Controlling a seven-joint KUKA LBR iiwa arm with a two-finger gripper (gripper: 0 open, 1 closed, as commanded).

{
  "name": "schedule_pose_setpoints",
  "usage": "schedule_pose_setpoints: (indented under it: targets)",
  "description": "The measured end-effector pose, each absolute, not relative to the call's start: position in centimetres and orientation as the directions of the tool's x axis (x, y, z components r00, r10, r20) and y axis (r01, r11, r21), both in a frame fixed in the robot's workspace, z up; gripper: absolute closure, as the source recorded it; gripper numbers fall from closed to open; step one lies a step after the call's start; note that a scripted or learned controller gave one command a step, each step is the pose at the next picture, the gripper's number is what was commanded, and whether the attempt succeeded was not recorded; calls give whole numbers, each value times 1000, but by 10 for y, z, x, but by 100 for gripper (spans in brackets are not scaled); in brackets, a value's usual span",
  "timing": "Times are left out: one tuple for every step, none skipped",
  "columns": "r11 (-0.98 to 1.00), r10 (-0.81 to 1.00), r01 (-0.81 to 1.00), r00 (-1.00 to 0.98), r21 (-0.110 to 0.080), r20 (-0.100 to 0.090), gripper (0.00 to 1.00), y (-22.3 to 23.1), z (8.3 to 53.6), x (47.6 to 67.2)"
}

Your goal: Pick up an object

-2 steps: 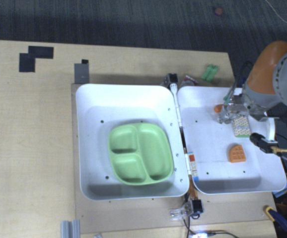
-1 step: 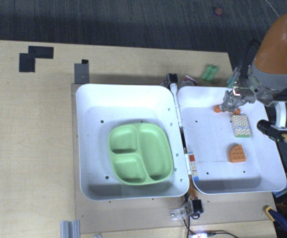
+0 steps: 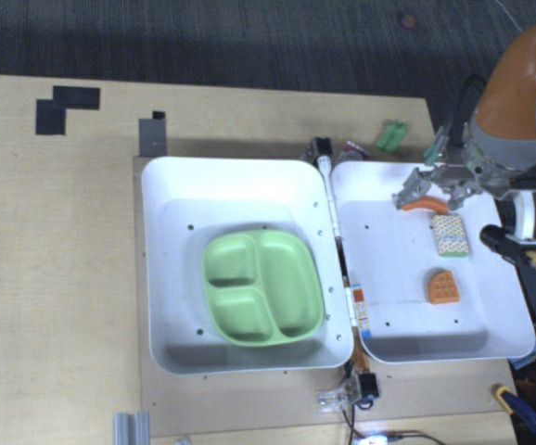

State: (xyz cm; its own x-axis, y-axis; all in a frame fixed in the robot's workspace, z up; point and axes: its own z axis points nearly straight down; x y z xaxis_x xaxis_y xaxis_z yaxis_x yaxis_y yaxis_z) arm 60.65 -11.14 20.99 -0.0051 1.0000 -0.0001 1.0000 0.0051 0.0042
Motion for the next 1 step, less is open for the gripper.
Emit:
schedule_pose_setpoints:
  targets:
    - [5,1000,1000,-5,-2,1,0,-112,99,629]
